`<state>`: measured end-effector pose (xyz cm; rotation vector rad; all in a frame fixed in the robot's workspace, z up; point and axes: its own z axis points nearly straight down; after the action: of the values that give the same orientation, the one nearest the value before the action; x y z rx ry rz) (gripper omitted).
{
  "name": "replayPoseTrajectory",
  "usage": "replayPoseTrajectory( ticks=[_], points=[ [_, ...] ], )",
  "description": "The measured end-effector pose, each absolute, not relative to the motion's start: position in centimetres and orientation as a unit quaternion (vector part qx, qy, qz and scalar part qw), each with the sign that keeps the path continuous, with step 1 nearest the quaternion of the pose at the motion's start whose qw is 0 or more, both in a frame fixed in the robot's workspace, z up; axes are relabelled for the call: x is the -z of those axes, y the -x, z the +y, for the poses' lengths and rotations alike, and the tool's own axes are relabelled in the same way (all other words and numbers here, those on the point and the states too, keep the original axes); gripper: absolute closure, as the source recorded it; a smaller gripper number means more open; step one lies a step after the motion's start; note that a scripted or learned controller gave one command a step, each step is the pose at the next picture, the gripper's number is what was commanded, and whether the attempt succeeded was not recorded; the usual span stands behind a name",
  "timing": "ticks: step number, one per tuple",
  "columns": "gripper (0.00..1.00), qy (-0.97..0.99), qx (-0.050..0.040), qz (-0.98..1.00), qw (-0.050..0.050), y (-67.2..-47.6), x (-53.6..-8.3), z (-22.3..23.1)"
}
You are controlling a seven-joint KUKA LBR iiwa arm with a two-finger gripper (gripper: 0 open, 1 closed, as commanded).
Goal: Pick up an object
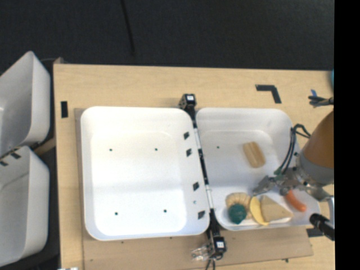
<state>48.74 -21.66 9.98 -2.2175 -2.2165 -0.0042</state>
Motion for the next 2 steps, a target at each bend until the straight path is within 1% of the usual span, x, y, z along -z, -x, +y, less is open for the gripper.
replayPoseTrajectory(
  ticks=[1,2],
  points=[
    [1.00,0.709,0.0014,-0.705,-0.001,-49.07,-11.14,-21.85],
    [0.00,0.710,0.0015,-0.704,-0.001,-49.06,-11.09,-21.82]
  ],
)
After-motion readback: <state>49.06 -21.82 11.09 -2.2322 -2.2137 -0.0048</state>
